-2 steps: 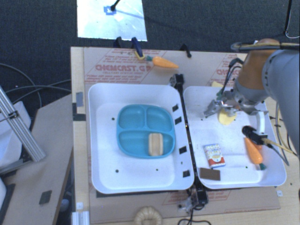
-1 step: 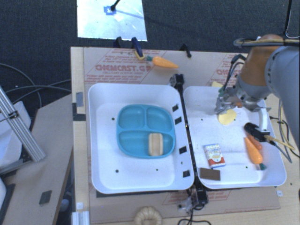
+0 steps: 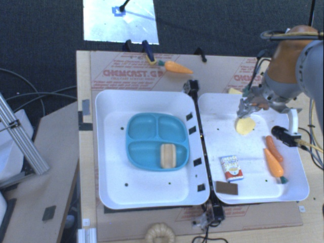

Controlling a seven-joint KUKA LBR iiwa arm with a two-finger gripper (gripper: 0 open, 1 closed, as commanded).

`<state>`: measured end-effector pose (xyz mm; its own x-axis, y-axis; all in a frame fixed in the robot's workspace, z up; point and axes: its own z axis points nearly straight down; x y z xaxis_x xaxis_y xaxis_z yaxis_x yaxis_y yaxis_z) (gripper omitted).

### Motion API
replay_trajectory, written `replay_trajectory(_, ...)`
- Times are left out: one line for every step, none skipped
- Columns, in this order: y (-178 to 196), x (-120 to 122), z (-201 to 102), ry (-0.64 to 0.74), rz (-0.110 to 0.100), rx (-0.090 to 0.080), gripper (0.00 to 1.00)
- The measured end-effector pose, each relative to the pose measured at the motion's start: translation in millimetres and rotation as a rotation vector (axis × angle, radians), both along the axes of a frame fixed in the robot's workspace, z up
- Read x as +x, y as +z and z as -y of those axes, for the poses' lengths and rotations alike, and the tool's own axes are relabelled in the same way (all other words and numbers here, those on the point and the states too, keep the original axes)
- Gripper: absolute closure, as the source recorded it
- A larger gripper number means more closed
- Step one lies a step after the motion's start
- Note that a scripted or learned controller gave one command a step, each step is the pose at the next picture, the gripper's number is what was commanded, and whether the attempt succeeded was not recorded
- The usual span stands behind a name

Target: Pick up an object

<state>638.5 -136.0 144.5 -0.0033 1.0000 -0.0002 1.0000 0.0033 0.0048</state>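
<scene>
Two bins sit side by side on my bench, and the gripper (image 3: 246, 109) is down in the right bin (image 3: 298, 189), at its far end. Just below its tip, toward me, lies a pale yellow disc (image 3: 245, 126). From this slanted view the tip seems to touch or overlap the disc's far edge, but I cannot tell whether it has any hold on it, and I see nothing between the fingers. Whether they are spread or pressed together I cannot tell either; the wrist housing hides them.

What the next move turns on, as I judge it: the disc lies on the near side of the tool, very close, and it is roughly round, so it has no long axis to align with. A small shift toward me and a drop should centre the tool over it. It looks flat and thin, so I expect it could slide on the bin floor.

Other candidates in the right bin lie farther off: two carrots (image 3: 274, 156) near the right wall, long axes running near to far, a small carton (image 3: 232, 167), and a brown block (image 3: 226, 188) at the near edge. In the left bin (image 3: 109, 186) a blue tray (image 3: 152, 135) holds a bread slice (image 3: 168, 155). Another carrot (image 3: 176, 67) lies beyond the bins.
</scene>
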Motion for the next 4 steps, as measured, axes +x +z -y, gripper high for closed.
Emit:
replay_trajectory(64.6, 3.7, 2.8, 0.001, 0.003, -0.001, 1.00)
replay_trajectory(81.5, 4.9, 2.7, 0.002, 0.000, 0.000, 1.00)
replay_trajectory(72.5, 5.8, -47.1, 0.005, -0.003, 0.000, 1.00)
replay_trajectory(68.9, 12.9, -98.1, 0.006, -0.002, 0.001, 1.00)
